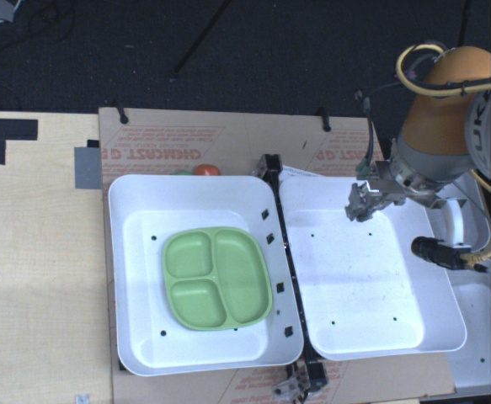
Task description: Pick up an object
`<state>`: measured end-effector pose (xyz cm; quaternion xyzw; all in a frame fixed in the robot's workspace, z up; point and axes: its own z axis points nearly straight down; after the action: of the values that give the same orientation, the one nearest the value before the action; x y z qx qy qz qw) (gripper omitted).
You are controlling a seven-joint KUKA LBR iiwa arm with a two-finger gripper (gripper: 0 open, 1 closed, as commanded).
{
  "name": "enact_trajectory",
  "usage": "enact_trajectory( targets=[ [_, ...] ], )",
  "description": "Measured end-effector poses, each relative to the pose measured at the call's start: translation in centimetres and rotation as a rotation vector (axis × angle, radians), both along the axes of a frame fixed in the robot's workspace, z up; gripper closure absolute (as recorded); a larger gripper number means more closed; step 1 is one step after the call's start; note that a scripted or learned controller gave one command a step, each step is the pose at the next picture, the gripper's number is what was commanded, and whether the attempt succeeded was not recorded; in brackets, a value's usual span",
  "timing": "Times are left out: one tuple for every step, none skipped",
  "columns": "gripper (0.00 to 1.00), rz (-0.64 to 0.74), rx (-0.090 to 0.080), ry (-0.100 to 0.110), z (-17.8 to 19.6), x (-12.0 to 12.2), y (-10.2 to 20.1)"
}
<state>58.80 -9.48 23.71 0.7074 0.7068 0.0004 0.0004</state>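
My tool (361,202) hangs over the far edge of the right bin (447,331), and from this slant I cannot tell whether it is released or clenched; nothing shows in it. The only thing worth picking, a green divided plate (216,278), lies flat in the middle of the left bin (136,225), well apart from me. I judge I must cross the divider, since a small red thing (206,171) sits outside behind the left bin's far rim.

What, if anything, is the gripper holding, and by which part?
Nothing is seen held. The gripper hangs over the right bin; the green plate lies in the left bin.
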Motion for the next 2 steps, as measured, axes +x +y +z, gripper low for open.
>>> enact_trajectory(
  targets=[
    [1.0, 0.005, 0.003, 0.004, 0.8, -1.2, 4.8],
    [1.0, 0.005, 0.002, 0.007, -0.6, -2.9, 10.2]
  ],
)
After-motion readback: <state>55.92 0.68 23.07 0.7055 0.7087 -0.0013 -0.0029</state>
